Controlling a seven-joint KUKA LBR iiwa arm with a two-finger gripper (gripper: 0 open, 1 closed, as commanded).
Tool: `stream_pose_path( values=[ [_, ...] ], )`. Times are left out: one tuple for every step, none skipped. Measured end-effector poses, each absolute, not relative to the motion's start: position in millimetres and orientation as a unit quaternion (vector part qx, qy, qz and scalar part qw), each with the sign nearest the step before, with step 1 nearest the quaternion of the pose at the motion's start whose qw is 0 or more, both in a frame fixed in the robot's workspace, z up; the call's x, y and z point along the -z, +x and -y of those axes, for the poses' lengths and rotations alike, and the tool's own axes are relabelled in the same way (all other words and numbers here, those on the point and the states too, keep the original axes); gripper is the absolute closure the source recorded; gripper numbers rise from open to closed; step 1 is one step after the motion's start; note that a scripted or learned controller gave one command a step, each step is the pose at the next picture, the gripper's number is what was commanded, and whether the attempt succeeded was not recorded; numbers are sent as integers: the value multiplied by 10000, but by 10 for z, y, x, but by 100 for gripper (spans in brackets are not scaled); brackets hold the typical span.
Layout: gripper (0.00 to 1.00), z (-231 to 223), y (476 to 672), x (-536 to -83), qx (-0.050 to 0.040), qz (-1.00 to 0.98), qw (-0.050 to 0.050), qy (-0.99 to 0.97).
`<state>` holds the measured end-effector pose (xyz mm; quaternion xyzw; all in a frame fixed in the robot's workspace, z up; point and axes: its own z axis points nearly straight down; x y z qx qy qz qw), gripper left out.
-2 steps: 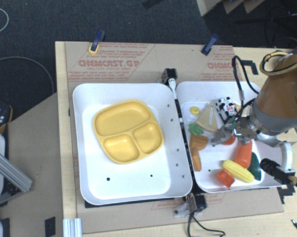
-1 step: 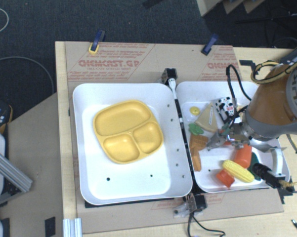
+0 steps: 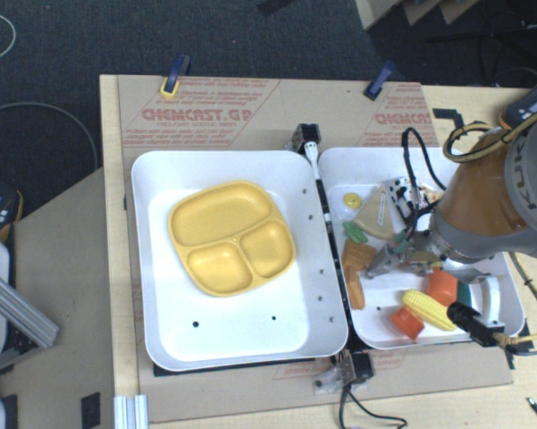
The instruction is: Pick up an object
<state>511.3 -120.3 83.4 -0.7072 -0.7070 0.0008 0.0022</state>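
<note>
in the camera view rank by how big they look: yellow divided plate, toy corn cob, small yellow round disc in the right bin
1. Yellow three-compartment plastic plate, by far the largest.
2. Yellow toy corn cob, much smaller.
3. Small yellow round disc, the smallest.

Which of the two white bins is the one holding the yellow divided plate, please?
The left bin holds the yellow divided plate, which lies alone there. The right bin instead holds the toy corn and other small items, with the gripper reaching in.

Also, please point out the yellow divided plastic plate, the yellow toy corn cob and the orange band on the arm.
Yellow divided plastic plate [image 3: 216, 214], camera view, large top compartment.
Yellow toy corn cob [image 3: 428, 308], camera view, middle of cob.
Orange band [image 3: 481, 197], camera view, its centre.
</note>
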Motion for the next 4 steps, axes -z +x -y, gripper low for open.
stream_pose_path(
  values=[
    [100, 1205, 5119, -949, 2, 7065, 3, -7077],
    [100, 1216, 5070, -1392, 11, 7070, -25, -7072],
    [100, 1261, 5071, -2011, 10, 7075, -21, -7067],
    [100, 1261, 5081, -2261, 10, 7077, -22, -7065]
  ],
)
